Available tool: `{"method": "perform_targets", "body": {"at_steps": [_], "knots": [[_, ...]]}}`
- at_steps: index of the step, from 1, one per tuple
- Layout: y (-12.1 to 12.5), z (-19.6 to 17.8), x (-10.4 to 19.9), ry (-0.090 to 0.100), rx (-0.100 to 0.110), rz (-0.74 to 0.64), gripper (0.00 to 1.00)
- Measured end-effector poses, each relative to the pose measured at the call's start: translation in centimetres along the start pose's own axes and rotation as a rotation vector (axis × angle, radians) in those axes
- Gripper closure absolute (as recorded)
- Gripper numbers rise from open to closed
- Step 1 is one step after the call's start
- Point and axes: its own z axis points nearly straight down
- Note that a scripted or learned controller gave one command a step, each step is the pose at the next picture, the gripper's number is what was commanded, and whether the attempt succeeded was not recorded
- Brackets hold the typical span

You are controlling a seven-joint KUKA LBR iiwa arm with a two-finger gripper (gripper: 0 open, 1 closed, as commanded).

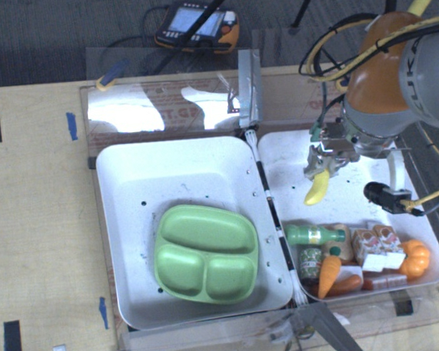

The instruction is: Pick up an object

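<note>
A yellow banana point(316, 188) hangs in the upper part of the right bin point(280, 161), its upper end caught between the fingers of my gripper point(326, 160). The gripper is shut on that end and the banana points down and to the left. The grey arm with its orange band point(376, 78) comes in from the upper right, above the bin's far corner. Whether the banana's lower tip touches the bin floor cannot be told.
Along the right bin's near edge lie a green bottle point(316, 236), a carrot point(330, 273), a small packet point(374, 242), an orange fruit point(417, 258) and other toys. The left bin point(128, 187) holds a green divided plate point(206, 251). A pendant point(193, 25) lies behind the bench.
</note>
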Motion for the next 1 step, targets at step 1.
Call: {"method": "perform_targets", "body": {"at_steps": [1], "knots": [[0.9,-0.07,-1.49,-0.001,-0.002,0.157,1.0]]}}
